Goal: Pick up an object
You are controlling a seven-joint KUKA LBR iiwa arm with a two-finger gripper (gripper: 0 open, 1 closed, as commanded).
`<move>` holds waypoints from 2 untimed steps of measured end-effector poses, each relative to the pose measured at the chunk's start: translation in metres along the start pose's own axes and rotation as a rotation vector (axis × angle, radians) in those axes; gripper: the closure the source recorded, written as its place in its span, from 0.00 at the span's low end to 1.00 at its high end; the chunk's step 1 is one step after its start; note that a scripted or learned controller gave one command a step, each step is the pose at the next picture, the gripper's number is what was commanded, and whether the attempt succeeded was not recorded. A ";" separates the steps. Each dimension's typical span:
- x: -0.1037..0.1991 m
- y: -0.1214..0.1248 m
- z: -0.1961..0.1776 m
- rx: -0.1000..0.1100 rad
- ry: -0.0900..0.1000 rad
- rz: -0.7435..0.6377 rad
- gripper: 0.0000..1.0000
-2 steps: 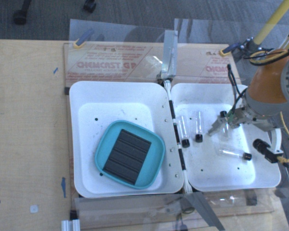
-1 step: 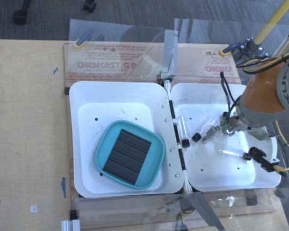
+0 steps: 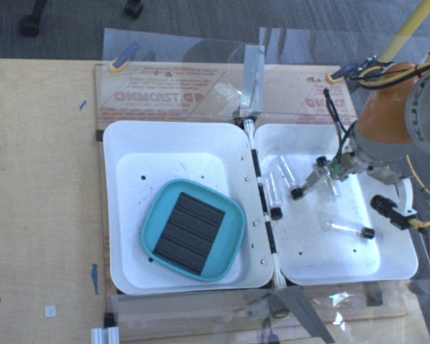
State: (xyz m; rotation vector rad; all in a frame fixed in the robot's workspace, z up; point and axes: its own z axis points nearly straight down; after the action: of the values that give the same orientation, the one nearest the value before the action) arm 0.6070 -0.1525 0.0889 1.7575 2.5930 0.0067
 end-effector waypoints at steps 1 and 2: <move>-0.001 0.001 -0.011 -0.005 -0.001 0.002 1.00; -0.001 0.001 -0.011 -0.004 -0.001 0.002 0.00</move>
State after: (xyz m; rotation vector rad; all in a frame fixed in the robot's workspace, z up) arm 0.6082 -0.1528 0.1001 1.7576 2.5888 0.0114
